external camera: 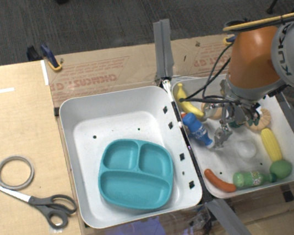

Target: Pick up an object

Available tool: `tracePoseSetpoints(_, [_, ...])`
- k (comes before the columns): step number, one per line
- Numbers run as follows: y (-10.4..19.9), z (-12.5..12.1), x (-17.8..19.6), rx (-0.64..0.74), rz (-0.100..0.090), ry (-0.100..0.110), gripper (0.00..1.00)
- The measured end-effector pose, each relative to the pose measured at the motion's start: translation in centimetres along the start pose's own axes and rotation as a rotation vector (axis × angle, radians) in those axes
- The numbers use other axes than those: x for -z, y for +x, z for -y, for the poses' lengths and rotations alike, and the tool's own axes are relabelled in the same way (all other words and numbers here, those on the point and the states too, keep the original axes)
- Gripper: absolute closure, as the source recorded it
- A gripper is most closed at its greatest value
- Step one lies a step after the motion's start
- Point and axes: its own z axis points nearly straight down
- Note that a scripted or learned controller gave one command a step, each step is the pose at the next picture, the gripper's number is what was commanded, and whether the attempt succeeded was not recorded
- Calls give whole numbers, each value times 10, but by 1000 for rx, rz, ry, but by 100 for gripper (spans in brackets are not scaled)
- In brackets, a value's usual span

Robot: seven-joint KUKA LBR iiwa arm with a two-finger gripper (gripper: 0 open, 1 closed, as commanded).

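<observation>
My gripper [223, 133] hangs low over the middle of the right bin [292, 134], below the arm's orange band. Just to its left lies a blue bottle [197, 128], close to it; whether they touch I cannot tell. A yellow banana [186, 103] lies at the bin's back left. On the gripper's right are a tan round piece [263, 118] and a yellow corn cob [271, 144]. Along the bin's front edge lie a red sausage [219, 181], a green bottle [250, 179] and a green round fruit [280, 169].
The left bin [80, 119] holds a teal divided plate [136, 174]. Scissors [41, 204] and a roll of tape [15, 172] lie on the bench to the far left. A grey post [162, 50] stands behind the two bins.
</observation>
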Motion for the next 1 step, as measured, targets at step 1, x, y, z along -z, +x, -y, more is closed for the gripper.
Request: tracePoseSetpoints(1, [-5,-3,0,-99,2,0,0])
